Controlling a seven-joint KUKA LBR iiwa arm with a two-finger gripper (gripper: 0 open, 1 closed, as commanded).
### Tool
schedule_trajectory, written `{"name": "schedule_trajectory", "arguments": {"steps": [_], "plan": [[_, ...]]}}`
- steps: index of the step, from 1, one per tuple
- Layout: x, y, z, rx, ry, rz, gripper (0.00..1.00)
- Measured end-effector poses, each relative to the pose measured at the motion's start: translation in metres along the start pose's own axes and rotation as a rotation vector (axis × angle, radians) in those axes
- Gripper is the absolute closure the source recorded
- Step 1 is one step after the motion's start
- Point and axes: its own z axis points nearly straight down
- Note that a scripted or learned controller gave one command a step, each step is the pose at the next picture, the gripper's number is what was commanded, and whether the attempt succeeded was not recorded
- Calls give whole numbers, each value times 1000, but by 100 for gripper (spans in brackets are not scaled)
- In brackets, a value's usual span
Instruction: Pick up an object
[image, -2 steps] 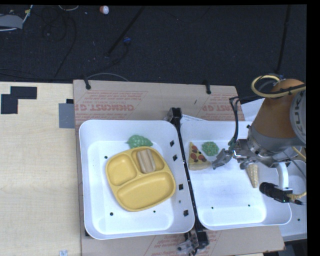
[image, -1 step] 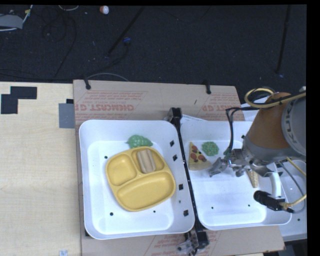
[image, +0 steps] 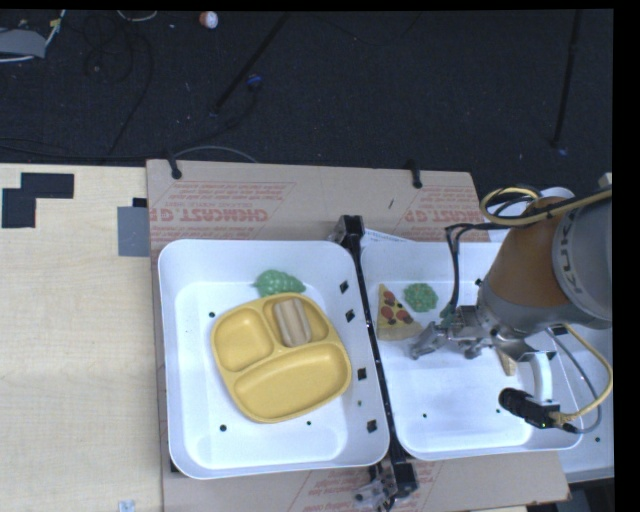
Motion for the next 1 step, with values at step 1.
{"name": "schedule_trajectory", "arguments": {"steps": [1], "plan": [[-1, 0, -12, -1, 0, 3, 100]]}}
